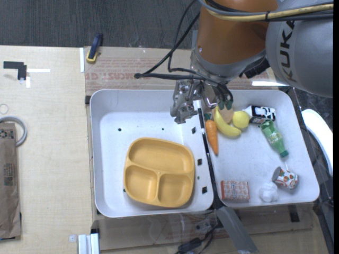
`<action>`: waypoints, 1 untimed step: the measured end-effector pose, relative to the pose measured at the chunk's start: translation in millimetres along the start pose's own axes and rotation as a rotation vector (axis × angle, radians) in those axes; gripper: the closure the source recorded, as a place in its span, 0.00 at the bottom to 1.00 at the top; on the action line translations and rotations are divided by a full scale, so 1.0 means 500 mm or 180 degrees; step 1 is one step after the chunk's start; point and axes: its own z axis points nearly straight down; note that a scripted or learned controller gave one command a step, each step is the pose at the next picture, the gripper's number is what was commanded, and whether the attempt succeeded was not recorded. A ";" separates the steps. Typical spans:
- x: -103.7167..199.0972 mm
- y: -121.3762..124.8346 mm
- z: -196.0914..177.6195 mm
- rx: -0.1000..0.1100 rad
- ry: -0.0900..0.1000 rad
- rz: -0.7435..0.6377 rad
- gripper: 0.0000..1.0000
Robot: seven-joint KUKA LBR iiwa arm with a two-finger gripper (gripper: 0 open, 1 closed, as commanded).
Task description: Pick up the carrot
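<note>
The orange carrot (212,136) lies in the right bin (304,142) against its left wall, tip pointing toward the front. My gripper (184,109) hangs over the back of the wall between the two bins, a little up and to the left of the carrot's thick end. Nothing is visibly held in it. The arm's orange band and grey body cover the back of the right bin.
A banana (225,125) and a lemon (241,119) lie right beside the carrot. Further right are a green bottle (274,137), a small black-and-white item (263,112), a crumpled packet (286,179) and a snack box (234,190). A yellow divided tray (159,172) sits in the left bin (106,142).
</note>
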 end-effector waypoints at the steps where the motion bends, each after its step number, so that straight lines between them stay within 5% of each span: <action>1: -0.057 -0.004 -0.283 0.0001 -0.0010 0.0115 1.00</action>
